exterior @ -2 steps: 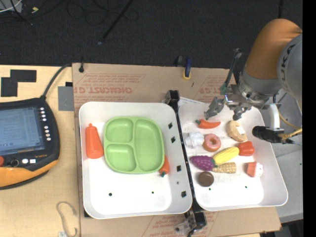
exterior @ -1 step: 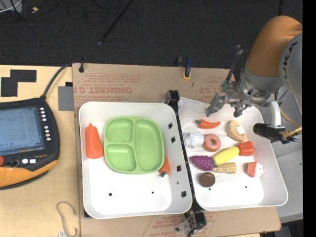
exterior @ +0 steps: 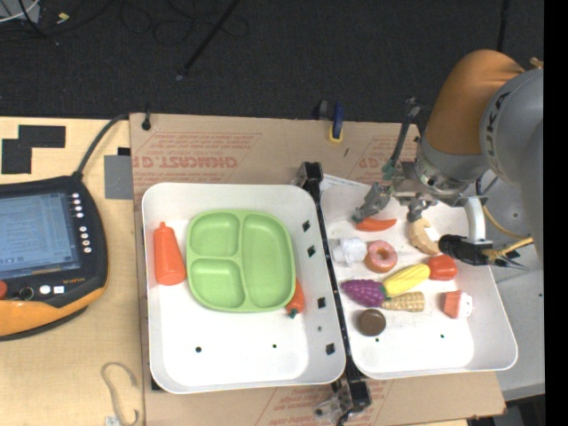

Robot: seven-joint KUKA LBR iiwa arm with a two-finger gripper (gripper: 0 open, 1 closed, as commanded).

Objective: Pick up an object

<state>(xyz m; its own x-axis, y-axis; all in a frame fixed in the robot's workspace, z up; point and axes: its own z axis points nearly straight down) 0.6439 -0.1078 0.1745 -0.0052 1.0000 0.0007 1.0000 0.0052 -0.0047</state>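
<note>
My gripper (exterior: 395, 208) hangs low over the back of the right bin (exterior: 484, 349), fingers spread open with nothing between them. Its left finger (exterior: 370, 204) points down just above a red chili (exterior: 378, 224); the right finger (exterior: 417, 209) stands next to a tan banana piece (exterior: 424, 237). Closer to the front lie a pink donut (exterior: 382, 256), a white piece (exterior: 351, 251), purple grapes (exterior: 361, 291), a yellow corn cob (exterior: 406, 279), a tan cone (exterior: 405, 303), a brown round (exterior: 371, 321), a red tomato (exterior: 443, 267) and a red-and-white piece (exterior: 453, 303).
The left bin (exterior: 226, 366) holds a green divided plate (exterior: 241, 260), an orange bottle (exterior: 167, 254) on its left and a small carrot (exterior: 295, 300) by the divider. A teach pendant (exterior: 44, 247) lies left of the bins. The arm (exterior: 484, 131) looms over the right bin's back right.
</note>
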